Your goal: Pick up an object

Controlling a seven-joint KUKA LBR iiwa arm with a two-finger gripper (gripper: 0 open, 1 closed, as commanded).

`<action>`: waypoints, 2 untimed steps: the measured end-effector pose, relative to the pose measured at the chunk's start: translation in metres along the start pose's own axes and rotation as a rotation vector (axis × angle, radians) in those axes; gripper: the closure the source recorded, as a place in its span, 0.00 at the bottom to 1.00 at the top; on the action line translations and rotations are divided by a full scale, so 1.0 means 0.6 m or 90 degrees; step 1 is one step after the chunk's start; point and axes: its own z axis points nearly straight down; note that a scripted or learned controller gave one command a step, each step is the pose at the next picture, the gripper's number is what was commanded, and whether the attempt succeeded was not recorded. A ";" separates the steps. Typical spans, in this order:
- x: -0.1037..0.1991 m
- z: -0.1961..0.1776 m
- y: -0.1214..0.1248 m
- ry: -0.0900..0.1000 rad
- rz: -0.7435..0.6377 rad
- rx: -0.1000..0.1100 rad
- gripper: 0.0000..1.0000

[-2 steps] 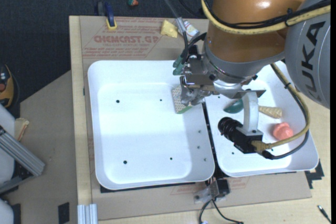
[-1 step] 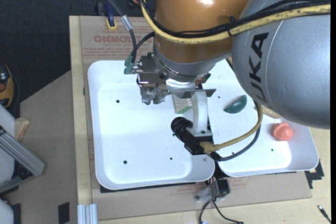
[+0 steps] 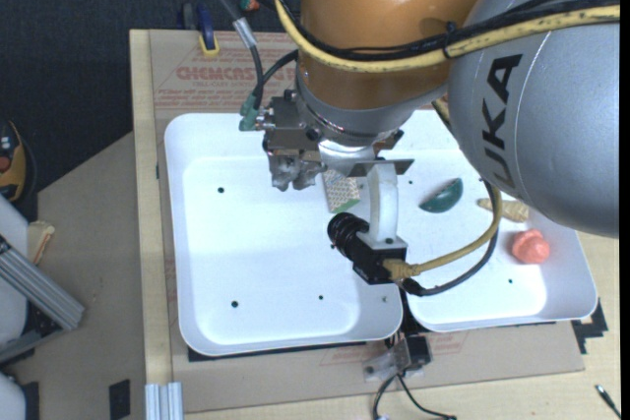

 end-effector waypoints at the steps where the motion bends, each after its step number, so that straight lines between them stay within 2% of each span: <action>1: 0.012 0.127 -0.003 -0.003 0.002 0.009 1.00; 2: 0.012 0.102 -0.001 -0.001 0.002 0.003 1.00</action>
